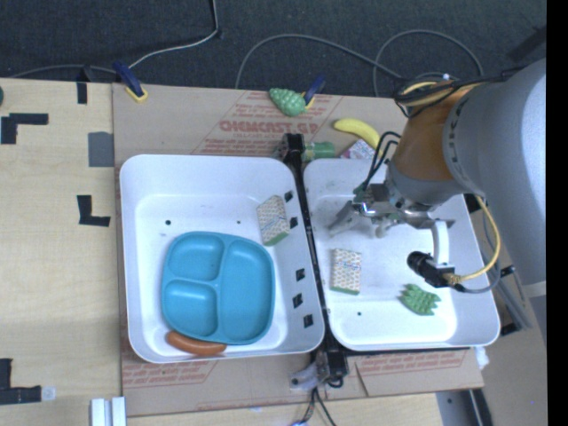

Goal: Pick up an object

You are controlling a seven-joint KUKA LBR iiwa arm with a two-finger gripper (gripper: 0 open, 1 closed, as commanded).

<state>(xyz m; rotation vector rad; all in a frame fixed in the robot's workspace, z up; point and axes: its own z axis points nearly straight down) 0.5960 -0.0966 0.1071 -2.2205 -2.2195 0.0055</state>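
Both bins (142, 238) look like smooth, faintly glossy white plastic. The blue tray (217, 287) is matt plastic. The bench (44, 264) is pale wood grain under a printed cardboard sheet (257, 131). The arm (506, 140) is smooth grey.

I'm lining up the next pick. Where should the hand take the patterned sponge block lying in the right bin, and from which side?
Take the patterned sponge block across its two long edges, coming straight down from above. It lies flat on the right bin floor with bare floor all around it, so both long sides look reachable, and the narrower span probably suits a two-finger hand best.
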